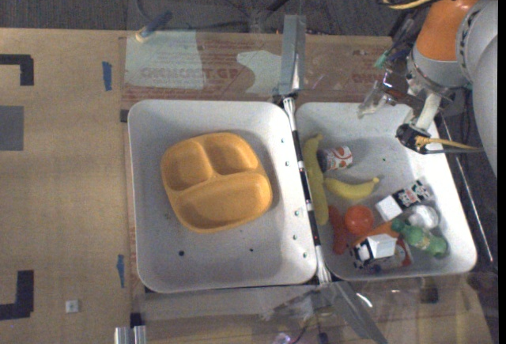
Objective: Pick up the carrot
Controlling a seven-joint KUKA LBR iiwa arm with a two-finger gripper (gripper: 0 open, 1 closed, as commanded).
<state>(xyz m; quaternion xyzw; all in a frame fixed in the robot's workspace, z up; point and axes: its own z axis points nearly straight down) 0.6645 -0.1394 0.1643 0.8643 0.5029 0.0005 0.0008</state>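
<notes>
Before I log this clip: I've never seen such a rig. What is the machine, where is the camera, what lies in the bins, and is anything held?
One camera is fixed above the bench, looking down at a slant. The grey robot arm with an orange band reaches in from the picture's right. Its gripper hangs over the far edge of the right white bin, and I see nothing held in it. The left white bin holds a yellow divided plate. The right bin holds the orange-red carrot, lying untouched, a long yellow banana, a curved yellow banana, a small white and red can and some small cartons I cannot identify.
</notes>
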